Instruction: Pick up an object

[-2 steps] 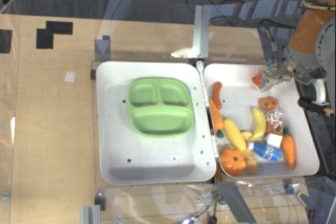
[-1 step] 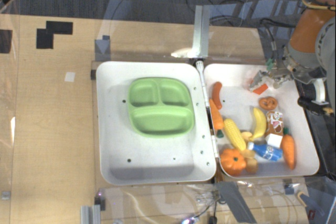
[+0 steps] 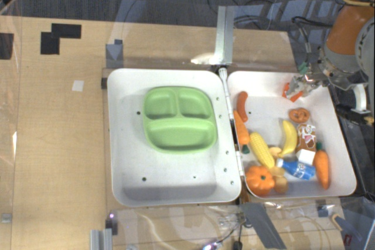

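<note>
My gripper (image 3: pixel 296 88) hangs over the far right corner of the right bin (image 3: pixel 345 181), fingers spread, with nothing seen between them. Below it in that bin lie toy foods: a brown round cookie (image 3: pixel 299 115), a banana (image 3: pixel 288 134), a corn cob (image 3: pixel 262 149), a red sausage (image 3: pixel 241 105), an orange carrot (image 3: pixel 322 168), a small pumpkin (image 3: pixel 260 180) and a blue bottle (image 3: pixel 297 170). The cookie is the nearest to the gripper, a little toward the front of it.
The left bin (image 3: pixel 126 184) holds a green divided plate (image 3: pixel 179 119). A metal divider rail (image 3: pixel 231 126) runs between the bins. An orange stick-shaped toy (image 3: pixel 241 130) lies along the right bin's left wall. Cables trail behind the bins.
</note>
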{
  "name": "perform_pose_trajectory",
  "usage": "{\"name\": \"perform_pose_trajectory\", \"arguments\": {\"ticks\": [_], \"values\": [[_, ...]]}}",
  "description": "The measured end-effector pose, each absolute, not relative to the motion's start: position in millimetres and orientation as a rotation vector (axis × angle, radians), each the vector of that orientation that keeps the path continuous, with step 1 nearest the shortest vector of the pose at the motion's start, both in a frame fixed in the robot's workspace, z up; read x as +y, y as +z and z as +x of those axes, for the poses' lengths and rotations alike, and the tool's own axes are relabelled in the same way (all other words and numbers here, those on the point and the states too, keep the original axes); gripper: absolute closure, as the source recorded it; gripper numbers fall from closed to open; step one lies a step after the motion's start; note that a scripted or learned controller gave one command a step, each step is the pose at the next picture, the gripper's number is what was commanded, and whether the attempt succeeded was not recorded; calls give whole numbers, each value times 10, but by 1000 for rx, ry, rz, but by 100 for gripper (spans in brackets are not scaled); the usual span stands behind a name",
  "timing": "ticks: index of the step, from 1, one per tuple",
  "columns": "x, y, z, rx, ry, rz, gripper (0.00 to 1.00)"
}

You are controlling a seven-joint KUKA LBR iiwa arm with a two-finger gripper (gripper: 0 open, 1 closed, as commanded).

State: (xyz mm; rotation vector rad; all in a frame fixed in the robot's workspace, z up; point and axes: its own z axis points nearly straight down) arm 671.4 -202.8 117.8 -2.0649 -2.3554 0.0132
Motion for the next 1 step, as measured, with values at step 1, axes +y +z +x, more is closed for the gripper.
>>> {"name": "perform_pose_trajectory", "arguments": {"ticks": [1], "values": [[-2023, 1183, 6724, -2359, 9, -2066, 0]]}}
